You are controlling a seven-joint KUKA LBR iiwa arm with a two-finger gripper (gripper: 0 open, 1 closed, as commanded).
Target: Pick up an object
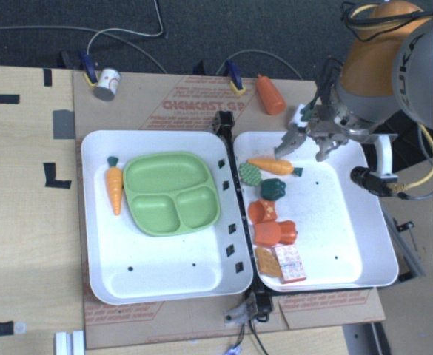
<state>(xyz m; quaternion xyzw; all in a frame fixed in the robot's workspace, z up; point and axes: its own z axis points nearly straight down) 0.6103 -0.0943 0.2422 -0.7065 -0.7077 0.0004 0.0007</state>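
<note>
pink packet (pixel 291 263) at right bin's (pixel 349 220) near edge; carrot (pixel 270 166) lying crosswise just left-below gripper (pixel 308 143), jaws apart, empty.

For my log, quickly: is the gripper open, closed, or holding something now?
Gripper: open and holding nothing, above the right bin near the carrot.

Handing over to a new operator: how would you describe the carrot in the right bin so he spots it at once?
Start at the right bin and go to its upper left corner, just below the gripper. The toy carrot lies there on its side, green stem pointing right. It is the one long, tapered orange piece; its neighbours below are green or squat.
</note>
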